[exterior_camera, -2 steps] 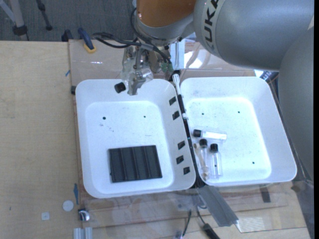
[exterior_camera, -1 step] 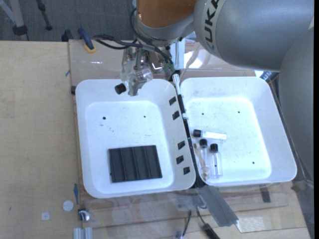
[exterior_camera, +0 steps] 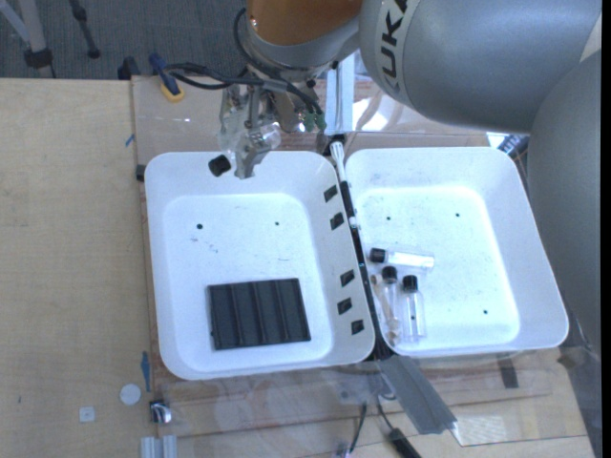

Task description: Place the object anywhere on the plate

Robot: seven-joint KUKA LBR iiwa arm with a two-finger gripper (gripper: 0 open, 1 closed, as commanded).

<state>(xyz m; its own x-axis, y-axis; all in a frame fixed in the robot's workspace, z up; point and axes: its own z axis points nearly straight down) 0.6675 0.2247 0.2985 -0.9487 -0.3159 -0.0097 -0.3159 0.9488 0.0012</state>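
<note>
The black ridged plate (exterior_camera: pixel 259 313) lies flat in the left bin (exterior_camera: pixel 177 284), toward its front. My gripper (exterior_camera: pixel 248 153) hangs over the far rim of that bin, well behind the plate. It is shut on a clear vial (exterior_camera: pixel 221 165), whose black cap sticks out to the left of the fingers; the clear body is hard to make out between them. Three more clear vials with black caps lie in the right bin (exterior_camera: pixel 496 256): one on its side (exterior_camera: pixel 401 258) and two lengthwise (exterior_camera: pixel 412 305) near the bin's left wall.
A divider with black clips (exterior_camera: pixel 344 256) runs between the two bins. The big grey arm fills the upper right, over the right bin's far side. Cables and a yellow-blue tool (exterior_camera: pixel 170 84) lie behind the left bin. Small parts (exterior_camera: pixel 129 394) sit on the bench at front left.
</note>
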